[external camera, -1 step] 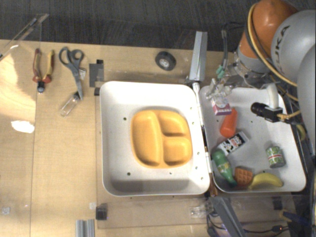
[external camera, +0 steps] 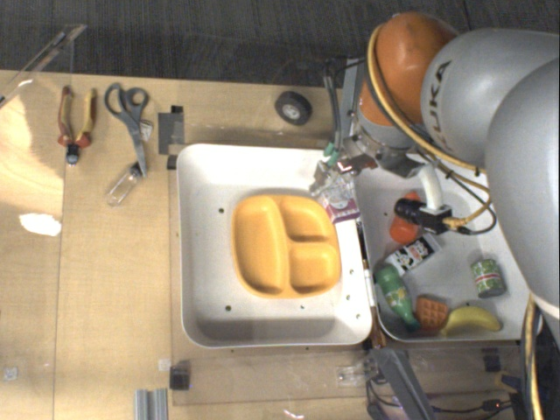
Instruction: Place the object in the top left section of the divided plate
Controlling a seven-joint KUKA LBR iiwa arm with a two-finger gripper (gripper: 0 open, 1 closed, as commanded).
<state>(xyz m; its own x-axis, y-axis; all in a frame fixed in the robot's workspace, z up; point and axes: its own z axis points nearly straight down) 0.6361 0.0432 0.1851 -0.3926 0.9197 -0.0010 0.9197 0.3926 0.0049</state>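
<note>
My gripper hangs over the far right corner of the left bin, its fingers closed on a small purplish packet that dangles just off the right rim of the yellow divided plate. As I judge it, the job now is to carry the packet left over the plate's top left section, lower it inside the ridges, then release.

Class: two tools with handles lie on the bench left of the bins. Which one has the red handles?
The pliers, at the far left. The scissors beside them have dark grey handle loops and long metal blades.
</note>
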